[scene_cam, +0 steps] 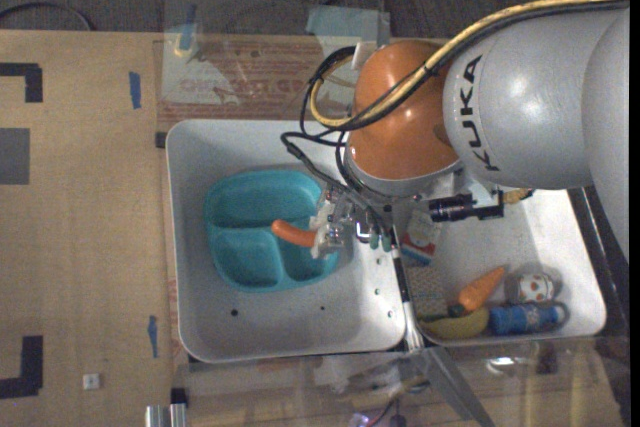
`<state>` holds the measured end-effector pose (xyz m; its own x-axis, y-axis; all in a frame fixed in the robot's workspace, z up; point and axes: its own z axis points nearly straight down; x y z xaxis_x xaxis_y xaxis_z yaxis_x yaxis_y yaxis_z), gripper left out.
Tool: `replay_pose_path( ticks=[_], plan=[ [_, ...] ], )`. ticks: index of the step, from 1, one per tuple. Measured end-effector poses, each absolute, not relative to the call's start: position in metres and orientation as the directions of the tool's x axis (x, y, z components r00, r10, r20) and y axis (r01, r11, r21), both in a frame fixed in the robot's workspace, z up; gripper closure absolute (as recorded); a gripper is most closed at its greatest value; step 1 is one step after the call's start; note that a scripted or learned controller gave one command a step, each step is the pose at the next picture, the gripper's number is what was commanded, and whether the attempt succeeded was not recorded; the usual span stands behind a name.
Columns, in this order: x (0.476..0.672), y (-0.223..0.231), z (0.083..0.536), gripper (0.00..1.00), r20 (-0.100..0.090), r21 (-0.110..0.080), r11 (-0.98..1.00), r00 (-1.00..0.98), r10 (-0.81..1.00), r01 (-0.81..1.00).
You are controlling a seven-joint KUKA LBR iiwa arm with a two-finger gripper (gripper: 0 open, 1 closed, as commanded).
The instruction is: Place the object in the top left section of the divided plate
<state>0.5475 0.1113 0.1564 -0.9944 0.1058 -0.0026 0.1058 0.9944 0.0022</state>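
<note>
A teal divided plate [228, 203] lies in the left white bin [290, 335]. A small orange carrot-shaped object [290, 232] sits over the plate's inner ridge, near the right-hand sections. Its right end runs in between the fingers of my gripper [325, 232]. The gripper hangs at the plate's right rim, shut on that end. The arm's orange band and grey wrist hide the bin's upper right part.
The right bin [580, 260] holds another orange carrot [482, 286], a yellow banana [457, 323], a blue bottle [521, 318], a white round toy [536, 286] and a red-and-white item [420, 251]. The divider between the bins stands just right of the gripper.
</note>
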Motion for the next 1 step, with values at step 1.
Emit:
replay_pose_path(
  ticks=[1],
  plan=[
    [0.5784, 0.2206, 0.1768, 1.00, -0.010, 0.002, 0.921, -0.921, -0.390, -0.390]
  ],
)
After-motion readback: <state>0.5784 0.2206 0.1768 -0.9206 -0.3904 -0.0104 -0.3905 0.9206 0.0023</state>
